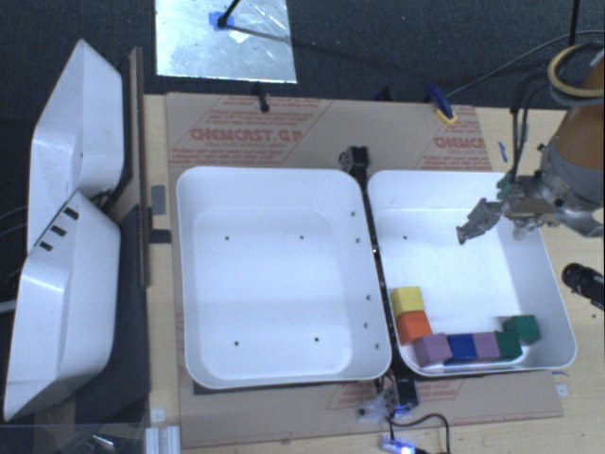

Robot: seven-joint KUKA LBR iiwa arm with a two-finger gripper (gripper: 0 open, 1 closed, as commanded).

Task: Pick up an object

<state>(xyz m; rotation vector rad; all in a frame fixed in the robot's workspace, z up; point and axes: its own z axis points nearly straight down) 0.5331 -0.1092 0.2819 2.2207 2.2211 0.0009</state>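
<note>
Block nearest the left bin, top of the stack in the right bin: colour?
Yellow block, seen in the camera view, directly above the orange block.

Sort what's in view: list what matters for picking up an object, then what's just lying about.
For the job: claw, yellow block, orange block, purple block, blue block, green block, right bin.

Lying about: left bin, foil sheet, blue clamp.
</note>
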